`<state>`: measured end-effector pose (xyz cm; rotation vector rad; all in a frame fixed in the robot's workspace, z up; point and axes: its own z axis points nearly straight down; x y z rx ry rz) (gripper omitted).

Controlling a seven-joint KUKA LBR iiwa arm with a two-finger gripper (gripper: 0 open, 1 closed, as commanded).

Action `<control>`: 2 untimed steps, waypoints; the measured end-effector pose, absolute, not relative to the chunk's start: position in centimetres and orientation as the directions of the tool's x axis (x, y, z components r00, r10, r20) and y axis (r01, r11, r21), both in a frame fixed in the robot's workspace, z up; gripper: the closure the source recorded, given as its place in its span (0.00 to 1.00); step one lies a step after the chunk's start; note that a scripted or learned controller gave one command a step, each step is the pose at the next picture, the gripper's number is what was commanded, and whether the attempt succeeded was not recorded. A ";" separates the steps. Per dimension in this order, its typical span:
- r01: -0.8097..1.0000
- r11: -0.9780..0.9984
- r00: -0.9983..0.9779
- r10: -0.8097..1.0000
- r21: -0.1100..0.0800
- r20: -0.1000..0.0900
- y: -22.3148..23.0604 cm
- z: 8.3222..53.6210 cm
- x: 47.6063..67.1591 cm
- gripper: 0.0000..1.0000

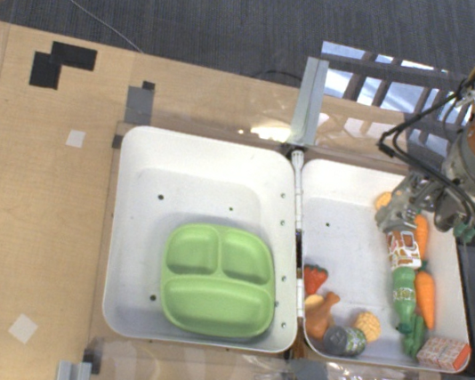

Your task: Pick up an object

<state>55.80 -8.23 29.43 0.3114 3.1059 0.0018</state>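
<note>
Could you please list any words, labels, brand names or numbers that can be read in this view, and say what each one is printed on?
No text here can be read.
Bottle in the right bin: its red and white label carries print, too blurred to read.
Small carton in the same bin's near right corner: its red and white faces are too small to make out.
Green plate: no markings.
</note>
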 end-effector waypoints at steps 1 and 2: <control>0.194 0.981 -0.981 0.194 0.004 -0.030 -8.1 30.7 56.1 1.00; 0.190 0.982 -0.981 0.191 0.005 -0.039 -8.1 31.9 56.3 1.00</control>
